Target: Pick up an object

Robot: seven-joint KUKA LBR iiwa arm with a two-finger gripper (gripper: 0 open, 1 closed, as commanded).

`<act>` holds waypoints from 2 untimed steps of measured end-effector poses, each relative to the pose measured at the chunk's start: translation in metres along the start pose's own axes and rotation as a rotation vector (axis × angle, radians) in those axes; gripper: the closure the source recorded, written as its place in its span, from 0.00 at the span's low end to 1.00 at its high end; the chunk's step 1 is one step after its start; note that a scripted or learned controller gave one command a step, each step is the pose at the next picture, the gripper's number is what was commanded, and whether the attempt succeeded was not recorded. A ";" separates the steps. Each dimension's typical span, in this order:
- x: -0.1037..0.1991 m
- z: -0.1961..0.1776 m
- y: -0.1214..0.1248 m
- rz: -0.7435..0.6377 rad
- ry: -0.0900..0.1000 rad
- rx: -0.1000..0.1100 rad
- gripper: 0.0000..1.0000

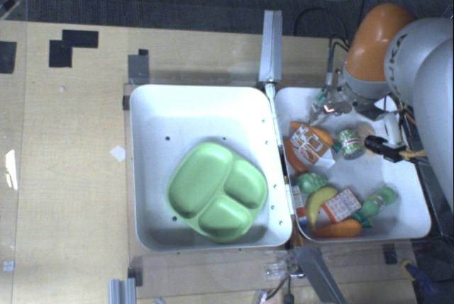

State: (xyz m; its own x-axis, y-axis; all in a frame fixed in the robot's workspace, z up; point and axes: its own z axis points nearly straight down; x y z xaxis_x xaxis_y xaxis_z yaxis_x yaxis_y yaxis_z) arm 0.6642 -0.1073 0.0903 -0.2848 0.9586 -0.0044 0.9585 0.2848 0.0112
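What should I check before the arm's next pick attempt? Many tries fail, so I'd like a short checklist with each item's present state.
1. Gripper over the right bin, at its far left corner: ok.
2. Object held between its fingers: cannot tell.
3. Pickable items within the right bin, such as the banana and green can: ok.
4. Items spaced apart for a clean grasp: not ok, they crowd together.
5. Green divided plate lies flat in the left bin: ok.
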 end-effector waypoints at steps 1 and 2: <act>0.105 -0.122 0.001 0.076 0.003 0.003 1.00; 0.105 -0.122 0.001 0.076 0.003 0.004 0.00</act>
State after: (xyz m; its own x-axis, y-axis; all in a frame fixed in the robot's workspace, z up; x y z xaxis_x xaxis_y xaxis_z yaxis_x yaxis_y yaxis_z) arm 0.6339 -0.0062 0.2119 -0.2112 0.9775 -0.0007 0.9774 0.2112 0.0078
